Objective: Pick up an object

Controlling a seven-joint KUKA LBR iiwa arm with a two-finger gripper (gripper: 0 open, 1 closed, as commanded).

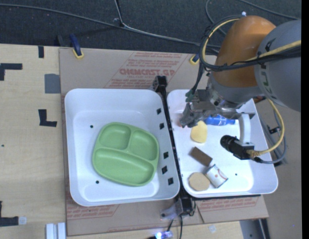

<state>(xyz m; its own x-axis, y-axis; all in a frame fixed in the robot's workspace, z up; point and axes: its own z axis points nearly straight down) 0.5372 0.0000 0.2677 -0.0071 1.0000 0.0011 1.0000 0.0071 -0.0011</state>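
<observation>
Item 1, jaws: on my feed they sit low in the far left corner of the right-hand shallow white bin [261,185], close to the wall it shares with its neighbour. They show as a dark cluster under the wrist, and I cannot tell whether they are open or closed. I see nothing gripped between them.

Item 2, pale yellow rounded lump [199,132]: on the bin floor just beside the jaws, on the near side. It is the closest candidate for picking.

Item 3, blue elongated object [220,120]: lying just beside the lump, toward the arm, partly hidden under the wrist.

Item 4, brown rectangular block [200,156]: flat on the bin floor, nearer the camera than the lump, apart from it.

Item 5, round tan disc [198,181]: near the front wall of the same bin.

Item 6, small white cylinder with a red band [216,175]: on its side, touching or just beside the disc.

Item 7, grey arm with an orange band [244,39]: it reaches in from the right, above the right bin.

Item 8, left-hand shallow white bin [79,108]: it holds one light green divided plastic plate [126,153], lying flat near the middle.

Item 9, brown cardboard sheet [139,68]: under both bins, on the pale wooden surface [20,133].
</observation>
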